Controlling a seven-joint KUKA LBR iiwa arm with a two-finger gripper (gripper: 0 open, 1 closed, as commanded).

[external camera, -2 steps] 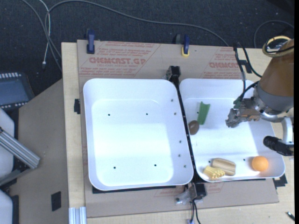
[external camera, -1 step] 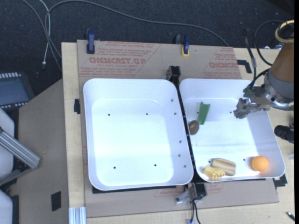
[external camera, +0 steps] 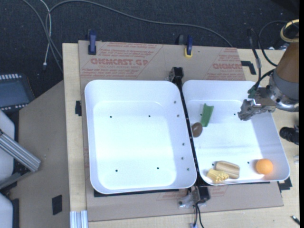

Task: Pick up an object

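1. Two shallow white bins are seen side by side on a bench topped with printed cardboard: the left bin [external camera: 137, 137] and the right bin [external camera: 235, 137].
2. The gripper [external camera: 248, 111] is seen over the right bin, near its right wall and towards its far edge; whether its fingers are open or closed cannot be told, and nothing is seen held.
3. A green strip-shaped object [external camera: 207, 114] is found in the right bin near its left wall, lying slightly tilted.
4. A small brown rounded object [external camera: 196, 129] lies just beside the green object's near end, against the left wall.
5. A hot-dog-shaped toy [external camera: 227, 167] and a yellow corn-like piece [external camera: 217, 176] are placed together at the near edge.
6. An orange ball [external camera: 264, 166] rests in the near right corner.
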